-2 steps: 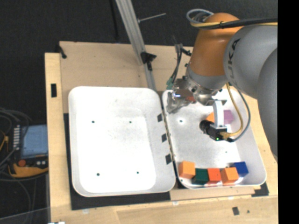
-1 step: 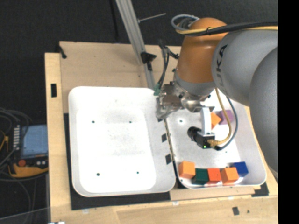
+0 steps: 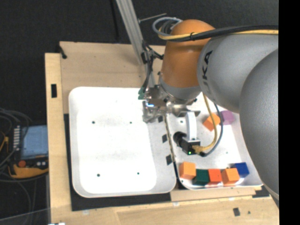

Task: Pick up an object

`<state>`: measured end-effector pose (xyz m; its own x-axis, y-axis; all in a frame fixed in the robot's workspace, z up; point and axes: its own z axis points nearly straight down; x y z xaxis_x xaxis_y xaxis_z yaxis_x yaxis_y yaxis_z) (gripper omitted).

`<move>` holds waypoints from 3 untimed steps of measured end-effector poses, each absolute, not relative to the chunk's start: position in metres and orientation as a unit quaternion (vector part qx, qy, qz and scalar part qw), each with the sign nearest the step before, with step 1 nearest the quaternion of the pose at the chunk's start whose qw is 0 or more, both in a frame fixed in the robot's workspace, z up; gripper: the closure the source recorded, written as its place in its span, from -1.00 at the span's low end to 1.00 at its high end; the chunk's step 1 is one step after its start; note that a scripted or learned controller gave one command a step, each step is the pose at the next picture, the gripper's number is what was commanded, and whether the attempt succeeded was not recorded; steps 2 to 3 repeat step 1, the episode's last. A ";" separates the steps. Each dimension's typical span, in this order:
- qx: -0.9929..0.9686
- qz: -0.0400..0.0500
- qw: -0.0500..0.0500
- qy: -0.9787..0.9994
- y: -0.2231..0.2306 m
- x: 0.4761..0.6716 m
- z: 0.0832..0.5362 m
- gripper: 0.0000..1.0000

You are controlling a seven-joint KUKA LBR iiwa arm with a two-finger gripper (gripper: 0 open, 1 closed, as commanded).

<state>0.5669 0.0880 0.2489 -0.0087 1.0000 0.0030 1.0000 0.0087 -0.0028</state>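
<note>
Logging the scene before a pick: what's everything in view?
left bin: 1, white, at left
right bin: 1, white, at right
orange blocks: 4, orange, right bin: three along near edge, one behind
green block: 1, dark green, near row
blue block: 1, blue, row's right end
purple block: 1, pale purple, beside back orange
blue box: 1, blue, beyond left bin
arm: 1, grey and orange, from right
gripper: 1, metallic, over bins' shared edge

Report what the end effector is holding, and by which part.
Cannot be told. The end effector hangs by the left bin's inner edge, its tip too cluttered to read. The coloured blocks lie loose in the right bin.
</note>
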 end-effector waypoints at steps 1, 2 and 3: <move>-0.707 0.000 0.002 -0.708 0.085 0.567 0.248 -1.00; -0.707 0.000 0.002 -0.708 0.085 0.567 0.248 -1.00; -0.707 0.000 0.002 -0.708 0.085 0.567 0.248 -1.00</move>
